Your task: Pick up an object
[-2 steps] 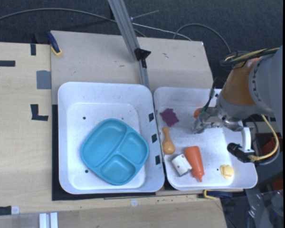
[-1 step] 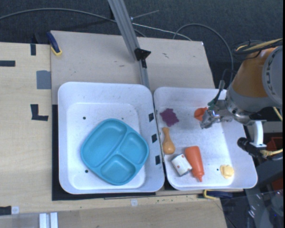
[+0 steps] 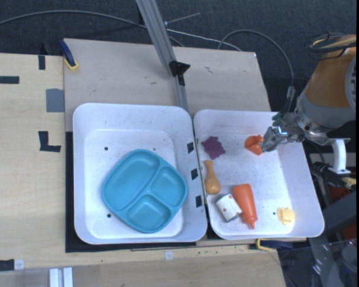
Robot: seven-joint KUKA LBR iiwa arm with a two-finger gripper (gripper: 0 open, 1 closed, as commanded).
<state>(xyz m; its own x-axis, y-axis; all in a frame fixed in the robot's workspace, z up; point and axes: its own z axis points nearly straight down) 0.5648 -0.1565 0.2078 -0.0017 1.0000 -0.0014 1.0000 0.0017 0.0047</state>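
Observation:
My gripper [image 3: 270,139] is low over the upper right part of the right bin [image 3: 299,160], at the end of the grey and orange arm coming in from the right. A small red-orange object [image 3: 253,143] lies right at its left tip, touching or nearly touching it. I cannot make out whether the object sits inside the grip. Also in this bin are a purple piece [image 3: 213,146], a tan gourd-shaped toy [image 3: 211,179], an orange carrot [image 3: 246,203], a small white block [image 3: 228,207] and a small yellow object [image 3: 285,215].
The left bin [image 3: 84,160] holds a blue divided plate [image 3: 145,189]. A slanted metal pole [image 3: 160,31] rises behind the bins, ending at a black bracket near their shared wall. Cables run over the dark floor at the back.

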